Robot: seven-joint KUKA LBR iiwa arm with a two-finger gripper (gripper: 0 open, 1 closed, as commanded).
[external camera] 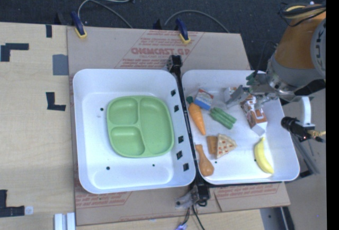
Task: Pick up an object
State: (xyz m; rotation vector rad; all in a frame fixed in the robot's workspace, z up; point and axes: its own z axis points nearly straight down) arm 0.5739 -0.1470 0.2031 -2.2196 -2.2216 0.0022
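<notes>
Landmark: the black divider (183,112) where the two shallow white bins meet. Left of it, the left bin (87,170), glossy moulded plastic with rounded corners, holds a matte pale-green plate (140,125) with three compartments, lying flat near the bin's middle. Right of the divider, the right bin (288,168) holds toy food. An orange carrot (197,118), smooth and tapered, lies just beside the divider. A small blue-and-red packet (202,100) sits above the carrot, and a green ridged stick (222,117) lies near it on the far side. A tan drumstick shape (203,160) lies lower, close to the divider, with a pizza wedge (222,146), triangular with red dots, just beside it. A curved yellow banana (263,156) lies well away from the divider, near the bin's right wall. A brown-and-white block (256,116) sits above the banana. The arm (299,49), orange-banded, reaches in from the right. Its gripper (244,95) hangs low over the upper part of the right bin, metal fingers pointing toward the divider, just beside the brown block; fingers apart or together: cannot tell.
</notes>
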